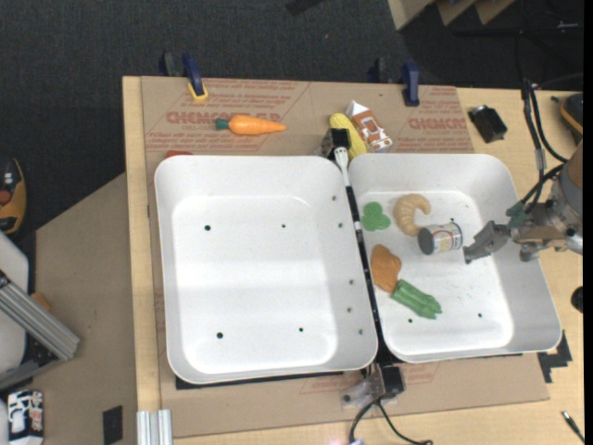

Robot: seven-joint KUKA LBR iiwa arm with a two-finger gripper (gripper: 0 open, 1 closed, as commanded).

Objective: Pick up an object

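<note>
Two shallow white bins are seen side by side on a cardboard-topped bench. The left bin (250, 267) carries nothing to pick; all candidates lie in the right bin (491, 323), grouped toward its left half, so the arm, reaching in from the right, has an open approach across bare bin floor.

The gripper (482, 246) is seen low over the right bin's right-centre, pointed left. Whether it is open or closed can't be told at this res. Nothing is seen held.

Nearest to it is a small can (439, 239), lying on its side, just left of the tool and apart from it. Being round and on its side, it is judged likely to roll if nudged rather than squeezed. Just beyond it, toward the far left, a croissant (411, 211) lies curved, close to the can. Further left a green leaf-shaped toy (374, 217) sits by the bin wall. Nearer the camera an orange-brown piece (385, 267) touches a green pepper-like piece (417, 300).

Outside the bins, at the far edge, a toy carrot (252, 126) and a yellow corn-like item w/ a small packet (359, 132) are left on the board, prob. out of scope.

The pick is judged not yet made; the can is the likely target.
</note>
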